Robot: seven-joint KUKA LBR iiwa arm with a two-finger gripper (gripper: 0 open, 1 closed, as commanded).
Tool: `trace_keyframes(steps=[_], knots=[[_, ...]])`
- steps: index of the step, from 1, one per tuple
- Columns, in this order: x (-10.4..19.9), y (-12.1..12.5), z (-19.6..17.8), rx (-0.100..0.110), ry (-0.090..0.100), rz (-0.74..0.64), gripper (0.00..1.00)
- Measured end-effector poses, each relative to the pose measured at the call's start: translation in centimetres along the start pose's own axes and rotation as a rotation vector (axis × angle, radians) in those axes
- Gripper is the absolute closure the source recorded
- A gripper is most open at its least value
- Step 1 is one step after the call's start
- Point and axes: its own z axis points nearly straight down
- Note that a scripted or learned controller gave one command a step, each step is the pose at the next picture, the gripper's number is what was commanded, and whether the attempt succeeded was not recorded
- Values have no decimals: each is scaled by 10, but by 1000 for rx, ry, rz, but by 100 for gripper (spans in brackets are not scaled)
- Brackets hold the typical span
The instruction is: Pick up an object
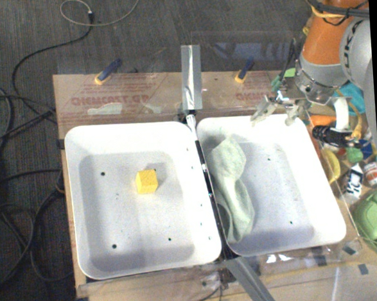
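A small yellow block [147, 181] lies on the floor of the left bin [96, 204], a little above its middle. A pale green cloth [234, 185] is crumpled along the left side of the right bin [307, 196], running from near the back wall toward the front. My gripper [277, 109] hangs over the back rim of the right bin at its right corner, well away from both objects. Its two fingers are spread apart with nothing between them.
The orange-banded wrist [325, 34] rises at the upper right. A clutter of coloured items [353, 154] sits beyond the right bin's right edge. A metal divider post [191, 82] stands between the bins at the back. Cables lie on the floor at the left.
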Motion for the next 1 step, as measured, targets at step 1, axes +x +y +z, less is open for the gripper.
trace_keyframes(steps=[1], knots=[[98,-7,38,1,0,-98,0]])
